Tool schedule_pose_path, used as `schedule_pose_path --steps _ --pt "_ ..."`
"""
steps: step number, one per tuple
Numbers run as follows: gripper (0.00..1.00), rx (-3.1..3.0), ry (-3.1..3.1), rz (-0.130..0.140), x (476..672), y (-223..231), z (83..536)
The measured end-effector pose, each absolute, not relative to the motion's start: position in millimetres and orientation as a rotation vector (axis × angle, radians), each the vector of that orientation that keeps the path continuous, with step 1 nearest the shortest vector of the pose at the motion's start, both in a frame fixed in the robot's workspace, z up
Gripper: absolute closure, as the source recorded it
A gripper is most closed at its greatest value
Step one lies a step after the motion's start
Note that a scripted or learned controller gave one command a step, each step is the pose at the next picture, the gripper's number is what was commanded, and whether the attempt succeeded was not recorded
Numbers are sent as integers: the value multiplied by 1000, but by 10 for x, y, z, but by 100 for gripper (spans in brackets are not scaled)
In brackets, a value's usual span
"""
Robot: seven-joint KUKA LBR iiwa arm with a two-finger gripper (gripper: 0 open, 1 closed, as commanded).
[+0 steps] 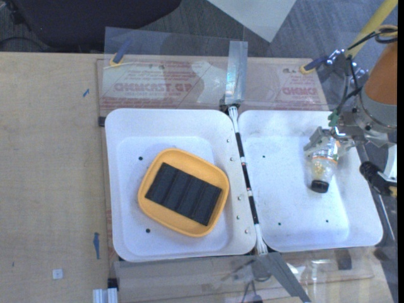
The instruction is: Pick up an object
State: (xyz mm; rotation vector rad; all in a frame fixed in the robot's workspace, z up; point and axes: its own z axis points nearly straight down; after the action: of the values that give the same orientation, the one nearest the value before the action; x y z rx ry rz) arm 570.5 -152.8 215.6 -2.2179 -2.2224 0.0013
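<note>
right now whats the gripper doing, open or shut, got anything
Gripper: over the right bin, right at the top of a small bottle; open or shut cannot be told, nor whether it grips the bottle.

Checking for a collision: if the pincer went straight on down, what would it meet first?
Probably the small bottle directly under the pincer, lying in the right bin; depth is unclear.

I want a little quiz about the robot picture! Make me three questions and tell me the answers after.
1. True or false: the yellow dish lies in the right bin.
2. What sits inside the yellow dish? A) dark grey block B) a spoon C) a ball
3. Fill in: the gripper is over the ____ bin, at a small bottle.

Key: 1 false, it lies in the left bin. 2 A. 3 right.
</note>
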Motion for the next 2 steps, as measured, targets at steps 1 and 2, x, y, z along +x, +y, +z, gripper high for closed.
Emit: schedule_pose_path --steps 1,2 --pt "0 -2217 -2223 2 5909 -1753 1414" --pt "0 -2156 -2295 -5 6217 -1714 881"
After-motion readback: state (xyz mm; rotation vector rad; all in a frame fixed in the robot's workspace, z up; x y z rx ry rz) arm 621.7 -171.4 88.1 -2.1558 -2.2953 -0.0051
